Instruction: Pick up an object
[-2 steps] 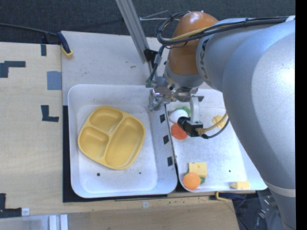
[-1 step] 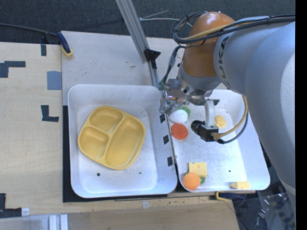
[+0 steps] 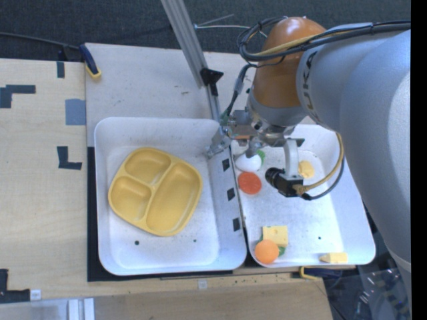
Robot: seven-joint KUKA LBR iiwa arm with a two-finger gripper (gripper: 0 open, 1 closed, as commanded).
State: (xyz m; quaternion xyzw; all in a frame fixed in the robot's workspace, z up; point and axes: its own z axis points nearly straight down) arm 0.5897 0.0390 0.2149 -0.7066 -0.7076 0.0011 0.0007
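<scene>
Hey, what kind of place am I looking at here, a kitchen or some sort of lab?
Most likely a robotics lab test bench, not a kitchen: a grey arm reaches over two white bins, one holding a yellow plate, the other small toy-like pieces such as an orange ball.

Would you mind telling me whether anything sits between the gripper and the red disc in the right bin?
Nothing visible does. The gripper hangs just above a small white object, and the red disc lies right below that in the picture, uncovered on the right bin floor.
</scene>
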